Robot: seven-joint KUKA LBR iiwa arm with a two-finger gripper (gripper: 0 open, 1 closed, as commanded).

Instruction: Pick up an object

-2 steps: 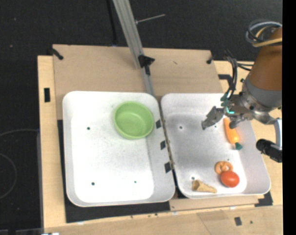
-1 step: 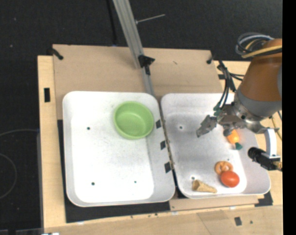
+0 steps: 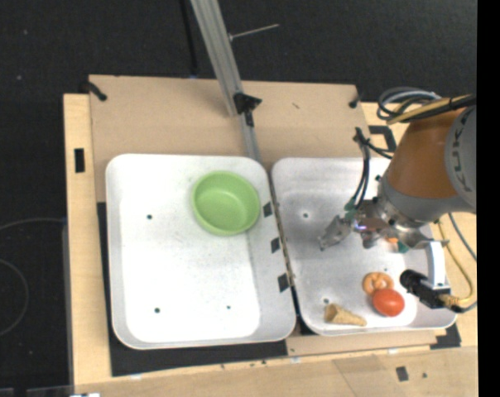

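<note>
Red tomato [image 3: 388,303] sits in the right bin's [image 3: 316,190] near corner beside a cone [image 3: 344,314]; my gripper [image 3: 349,231] hovers mid-bin, grip state I cannot tell. Descending here, I risk closing on nothing.

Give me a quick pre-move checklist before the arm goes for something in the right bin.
1. Pincer over the right bin: ok, it hangs above bare floor in the middle of the bin.
2. Pincer free of load: ok, nothing shows between its tips.
3. Targets in sight: ok, red ball, orange piece and tan cone lie near the front right corner.
4. Targets apart: not ok, orange piece touches the red ball.
5. Pincer lined up on a target: not ok, all three lie off to its front right.
6. Green bowl out of the way: ok, it sits in the left bin.
</note>
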